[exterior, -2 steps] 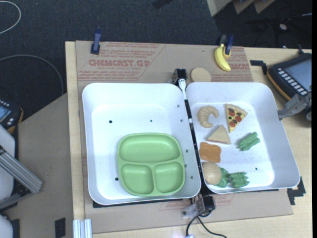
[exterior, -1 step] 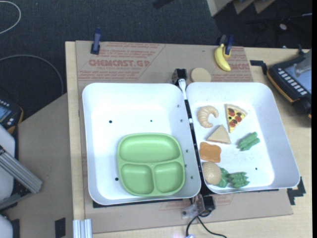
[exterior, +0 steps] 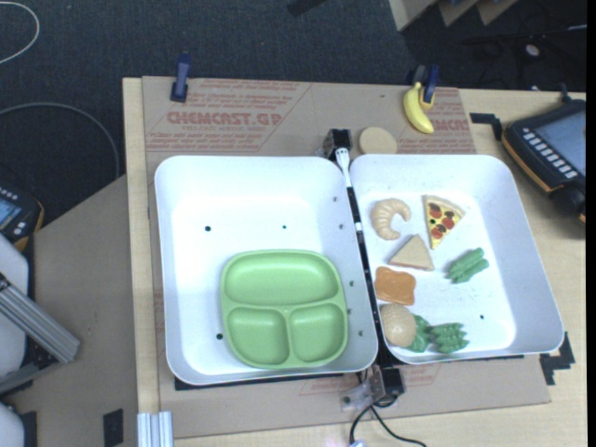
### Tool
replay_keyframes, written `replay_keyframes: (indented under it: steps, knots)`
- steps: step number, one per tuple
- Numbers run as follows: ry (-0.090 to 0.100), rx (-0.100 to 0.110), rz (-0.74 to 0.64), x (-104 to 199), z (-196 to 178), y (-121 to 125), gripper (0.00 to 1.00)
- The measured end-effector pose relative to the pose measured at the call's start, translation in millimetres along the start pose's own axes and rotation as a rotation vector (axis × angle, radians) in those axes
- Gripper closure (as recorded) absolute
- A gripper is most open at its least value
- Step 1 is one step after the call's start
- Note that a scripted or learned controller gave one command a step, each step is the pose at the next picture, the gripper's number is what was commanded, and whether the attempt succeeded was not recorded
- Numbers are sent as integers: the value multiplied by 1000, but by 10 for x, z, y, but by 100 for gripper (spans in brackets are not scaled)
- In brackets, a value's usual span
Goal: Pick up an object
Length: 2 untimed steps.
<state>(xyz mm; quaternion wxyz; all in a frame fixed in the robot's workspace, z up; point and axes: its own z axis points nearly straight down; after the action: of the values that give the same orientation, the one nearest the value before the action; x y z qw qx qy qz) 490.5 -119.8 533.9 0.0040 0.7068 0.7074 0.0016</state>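
1. Two white bins sit side by side on the bench [exterior: 84, 250]: the left bin [exterior: 186, 194] carries a green divided tray [exterior: 282, 307] toward its front
2. The right bin [exterior: 507, 250] carries the toy foods: a croissant [exterior: 389, 217], a pizza slice [exterior: 441, 219], a tan wedge [exterior: 411, 252], a green pod [exterior: 467, 264], an orange toast piece [exterior: 396, 286], a pale round roll [exterior: 398, 325] and green beans [exterior: 442, 336] touching it
3. A banana [exterior: 417, 110] and a tan disc [exterior: 377, 142] lie on the cardboard behind the bins
4. The pincer's state cannot be told from this view
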Motion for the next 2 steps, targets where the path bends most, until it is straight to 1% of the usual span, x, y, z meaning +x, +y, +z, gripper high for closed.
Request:
replay_keyframes:
  steps: [1, 2]
  knots:
    - [6, 21, 2, 39, 1525, 36, 100]
    - [6, 21, 2, -205, 3809, 420, 100]
